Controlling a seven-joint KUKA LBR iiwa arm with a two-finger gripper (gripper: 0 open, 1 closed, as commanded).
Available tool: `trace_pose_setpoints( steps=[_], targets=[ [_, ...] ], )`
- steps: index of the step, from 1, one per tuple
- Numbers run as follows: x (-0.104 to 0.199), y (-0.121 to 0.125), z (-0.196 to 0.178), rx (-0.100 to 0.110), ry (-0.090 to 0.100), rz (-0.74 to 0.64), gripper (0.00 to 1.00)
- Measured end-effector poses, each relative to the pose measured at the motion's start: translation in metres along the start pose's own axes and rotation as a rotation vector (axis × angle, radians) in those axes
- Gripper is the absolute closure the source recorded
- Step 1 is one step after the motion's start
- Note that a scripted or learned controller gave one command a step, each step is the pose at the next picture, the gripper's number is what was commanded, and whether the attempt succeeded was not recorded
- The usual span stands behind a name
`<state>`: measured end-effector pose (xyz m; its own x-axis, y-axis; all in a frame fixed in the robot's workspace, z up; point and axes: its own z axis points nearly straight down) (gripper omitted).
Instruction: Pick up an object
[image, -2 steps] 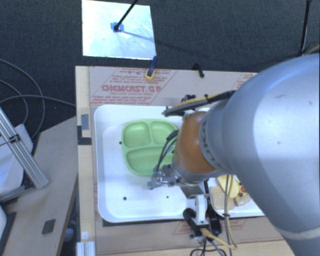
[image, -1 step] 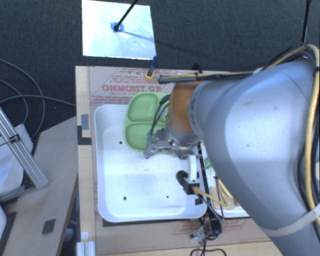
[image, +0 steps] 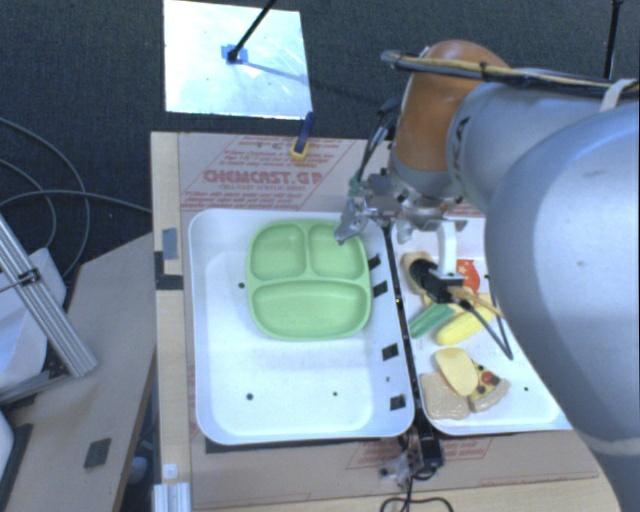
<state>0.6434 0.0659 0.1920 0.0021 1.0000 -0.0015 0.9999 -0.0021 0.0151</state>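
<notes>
Where I look down on the counter:
Claw (image: 350, 222): I see it at the green tray's far right corner; cannot tell its state.
Green tray (image: 305, 282): left bin (image: 225, 400), far half.
Toy food (image: 455, 345): right bin (image: 535, 415), along its left edge.

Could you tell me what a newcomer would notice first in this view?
Probably the big grey arm with its orange band, filling the right side, its gripper at the far right corner of the green divided tray in the left bin. Next, the toy food heaped in the right bin.
</notes>
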Motion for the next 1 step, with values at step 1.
trace_pose_setpoints(
  steps=[1],
  targets=[
    [0.0037, -0.0043, 0.0071, 0.013, 0.001, -0.006, 0.0]
  ],
)
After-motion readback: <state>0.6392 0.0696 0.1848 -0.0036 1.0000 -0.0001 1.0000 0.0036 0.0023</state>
